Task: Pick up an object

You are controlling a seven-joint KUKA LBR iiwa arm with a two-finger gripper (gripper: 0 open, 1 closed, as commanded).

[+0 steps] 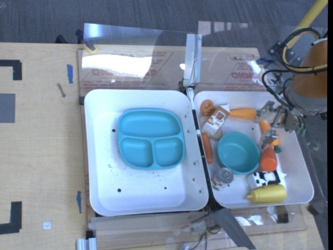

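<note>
My gripper point(272, 125) hangs over the right part of the right bin point(304, 163), just right of the blue bowl point(238, 152). Small orange pieces point(265, 125) show close against it, and I cannot tell whether they are held. An orange carrot point(242, 113) lies at the bin's back, left of the gripper. Below the gripper stands an orange-red bottle point(268, 160). Further forward are a black-and-white item point(265, 178) and a yellow squeeze bottle point(267, 194). A small white and brown carton point(216, 121), an orange ring point(207, 108), a thin orange stick point(207, 148) and a can point(225, 176) sit left of the bowl.
The left bin point(99, 155) holds a blue divided plate point(151, 138). A clear plastic wall point(156, 56) rises behind both bins. The arm's orange band point(312, 72) and black cables point(283, 61) hang over the right bin's back right corner.
</note>
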